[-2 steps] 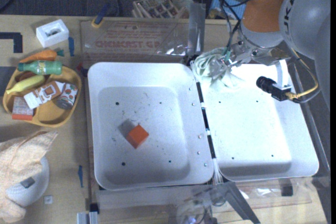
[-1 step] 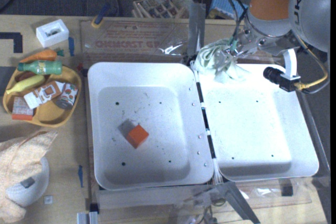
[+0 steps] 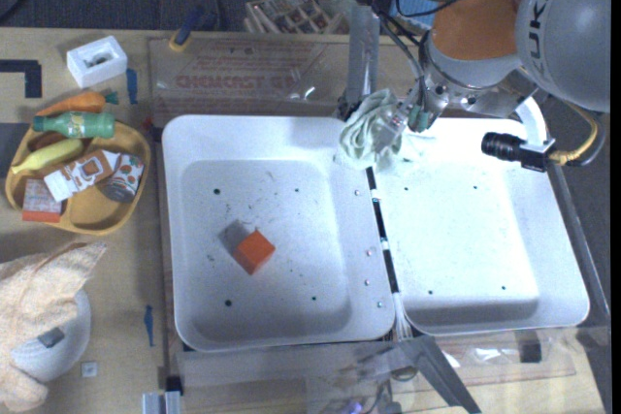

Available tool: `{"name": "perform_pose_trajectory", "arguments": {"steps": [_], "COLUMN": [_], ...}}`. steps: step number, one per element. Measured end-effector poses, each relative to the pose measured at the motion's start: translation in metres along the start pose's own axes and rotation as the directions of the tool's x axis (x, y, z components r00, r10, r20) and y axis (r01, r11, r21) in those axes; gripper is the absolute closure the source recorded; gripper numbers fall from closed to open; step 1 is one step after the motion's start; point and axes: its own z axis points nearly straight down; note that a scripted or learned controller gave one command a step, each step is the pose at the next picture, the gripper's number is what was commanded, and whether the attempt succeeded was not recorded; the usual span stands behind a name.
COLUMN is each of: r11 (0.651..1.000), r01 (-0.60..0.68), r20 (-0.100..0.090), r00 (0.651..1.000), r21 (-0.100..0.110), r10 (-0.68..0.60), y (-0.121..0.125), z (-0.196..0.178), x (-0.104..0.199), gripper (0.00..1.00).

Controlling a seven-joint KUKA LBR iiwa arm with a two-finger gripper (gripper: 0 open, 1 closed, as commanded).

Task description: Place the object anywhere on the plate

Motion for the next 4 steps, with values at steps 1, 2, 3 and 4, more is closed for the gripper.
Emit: {"name": "perform_pose_trajectory", "arguments": {"steps": [1,2,3,4], "r11": [0.922,0.733,0.73,0.729], "r01": [0.387,0.68,0.684,0.685], "r20": [0.001,0.002,0.001,0.001], "r00": [0.922,0.733,0.73,0.729], "r21": [-0.001,-0.001,-0.001,-0.001], "r10": [-0.387,-0.68,-0.684,-0.685], "y": [0.005,0.017,0.039,0.052], "z": [-0.007,-0.015,-0.003,-0.008], "x": [0.05,0.103,0.154,0.204], "gripper": [1.0,1.0,1.0,1.0]}}
